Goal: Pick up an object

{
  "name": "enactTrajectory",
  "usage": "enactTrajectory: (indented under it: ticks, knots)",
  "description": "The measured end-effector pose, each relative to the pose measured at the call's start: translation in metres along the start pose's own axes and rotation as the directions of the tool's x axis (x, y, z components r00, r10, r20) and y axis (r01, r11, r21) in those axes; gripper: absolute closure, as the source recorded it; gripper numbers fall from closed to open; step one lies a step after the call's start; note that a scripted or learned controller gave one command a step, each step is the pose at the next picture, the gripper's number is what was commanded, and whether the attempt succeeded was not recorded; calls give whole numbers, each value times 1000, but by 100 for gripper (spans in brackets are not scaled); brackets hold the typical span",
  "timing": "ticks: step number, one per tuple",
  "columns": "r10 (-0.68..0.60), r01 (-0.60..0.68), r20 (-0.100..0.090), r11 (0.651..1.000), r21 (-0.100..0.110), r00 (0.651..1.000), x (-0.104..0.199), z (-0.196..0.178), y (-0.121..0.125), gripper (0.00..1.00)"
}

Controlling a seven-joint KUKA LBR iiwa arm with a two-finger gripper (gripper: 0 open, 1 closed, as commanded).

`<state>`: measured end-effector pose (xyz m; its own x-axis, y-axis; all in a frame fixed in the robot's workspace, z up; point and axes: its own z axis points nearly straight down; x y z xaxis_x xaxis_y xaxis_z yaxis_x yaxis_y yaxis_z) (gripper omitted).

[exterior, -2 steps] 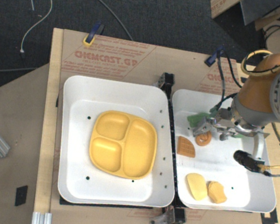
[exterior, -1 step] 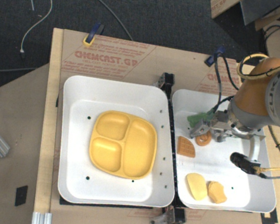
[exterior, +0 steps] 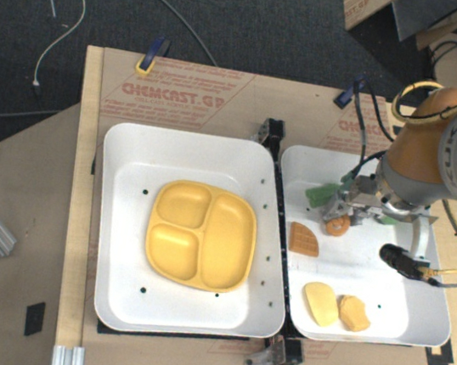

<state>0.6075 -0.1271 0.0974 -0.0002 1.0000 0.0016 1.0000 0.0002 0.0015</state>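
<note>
My gripper (exterior: 342, 216) hangs low over the back left part of the right bin (exterior: 420, 332). A small orange round piece (exterior: 337, 227) sits right at its tip, partly covered by it; whether it is gripped is hidden. A green piece (exterior: 322, 194) lies just left of the gripper, near the bin's back wall. A brown wedge (exterior: 304, 240) rests by the bin's left wall. Two pale yellow pieces (exterior: 321, 304) (exterior: 354, 314) lie side by side at the front of that bin.
A yellow divided plate (exterior: 202, 235) lies in the middle of the left bin (exterior: 128, 162). The grey and orange arm (exterior: 427, 149) crosses the right bin's back right corner. Cables run along the bench's back edge.
</note>
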Motion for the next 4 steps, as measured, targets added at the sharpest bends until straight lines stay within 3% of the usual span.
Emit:
enactTrajectory:
  ticks: [2,3,4]
  knots:
    - [-2,2,3,1000,-5,1000,2,-123,11,100]
    - [-1,1,2,1000,-1,1000,3,-139,12,100]
    - [-5,5,-1,1000,4,1000,49,-130,8,100]
